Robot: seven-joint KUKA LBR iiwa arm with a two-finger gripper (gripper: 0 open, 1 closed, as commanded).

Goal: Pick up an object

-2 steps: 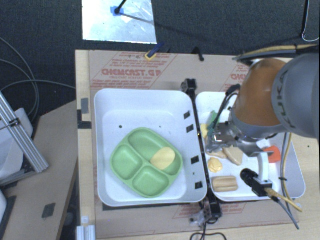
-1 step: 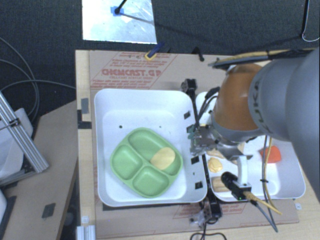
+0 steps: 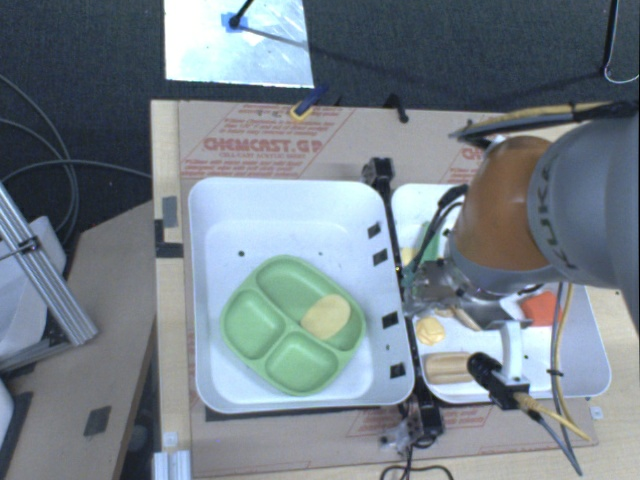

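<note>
A small yellow piece [image 3: 429,330] and a tan bun-shaped piece [image 3: 447,367] lie in the near left part of the right bin [image 3: 598,368], just beside each other, with an orange-red block [image 3: 540,306] further right, partly hidden. The arm [image 3: 545,208] reaches in from the right and hangs over this bin, its orange band covering much of the bin's far half. The gripper [image 3: 440,293] sits low under the wrist just above the yellow piece; how its jaws stand I cannot tell. In the left bin [image 3: 290,208] rests a green divided plate [image 3: 270,333] with a pale yellow lump [image 3: 326,316] in its right-hand compartment. Both bins stand on a brown cardboard sheet [image 3: 260,138].
</note>
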